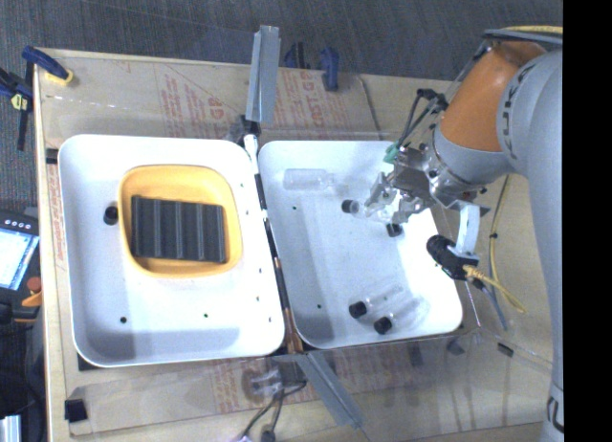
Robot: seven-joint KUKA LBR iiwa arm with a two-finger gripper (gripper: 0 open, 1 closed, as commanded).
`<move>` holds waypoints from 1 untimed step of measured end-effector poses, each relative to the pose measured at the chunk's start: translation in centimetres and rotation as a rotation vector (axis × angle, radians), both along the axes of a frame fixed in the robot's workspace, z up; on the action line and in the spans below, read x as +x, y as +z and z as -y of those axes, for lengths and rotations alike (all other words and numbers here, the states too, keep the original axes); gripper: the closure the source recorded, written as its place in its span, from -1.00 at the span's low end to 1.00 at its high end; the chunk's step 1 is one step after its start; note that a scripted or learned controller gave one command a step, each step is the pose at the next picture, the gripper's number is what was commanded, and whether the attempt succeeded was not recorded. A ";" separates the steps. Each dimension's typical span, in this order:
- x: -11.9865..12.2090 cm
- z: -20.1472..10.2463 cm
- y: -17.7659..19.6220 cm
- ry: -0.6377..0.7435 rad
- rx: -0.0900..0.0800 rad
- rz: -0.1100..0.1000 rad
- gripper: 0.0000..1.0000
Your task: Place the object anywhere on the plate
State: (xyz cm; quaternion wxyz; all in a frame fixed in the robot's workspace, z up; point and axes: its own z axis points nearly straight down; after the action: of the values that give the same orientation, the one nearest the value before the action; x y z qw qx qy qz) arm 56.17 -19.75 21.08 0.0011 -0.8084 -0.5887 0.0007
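A yellow plate (218, 185) lies in the left bin (86, 297), and a dark grey ridged block (179, 228) covers most of it. My gripper (390, 209) is low over the upper right part of the right bin (325, 268). A small clear bottle with a black cap (354, 207) lies right at the gripper's left side; whether it is gripped is unclear. Another clear bottle (306, 179) lies near the right bin's top left. Two more clear bottles with black caps (373, 314) lie near that bin's front edge.
A small dark thing (111, 212) sits in the left bin, left of the plate. A metal bar (262, 72) stands behind the divide between the bins. Blue clamps (330, 67) hold the board's back edge. A screen device (14, 254) is at far left.
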 end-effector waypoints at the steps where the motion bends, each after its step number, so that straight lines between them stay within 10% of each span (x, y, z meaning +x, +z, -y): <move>1: 0.9 -7.9 0.5 0.231 0.002 -0.004 1.00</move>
State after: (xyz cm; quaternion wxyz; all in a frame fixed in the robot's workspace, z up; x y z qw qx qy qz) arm 57.11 -11.87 21.57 0.0029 -0.7350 -0.6781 0.0017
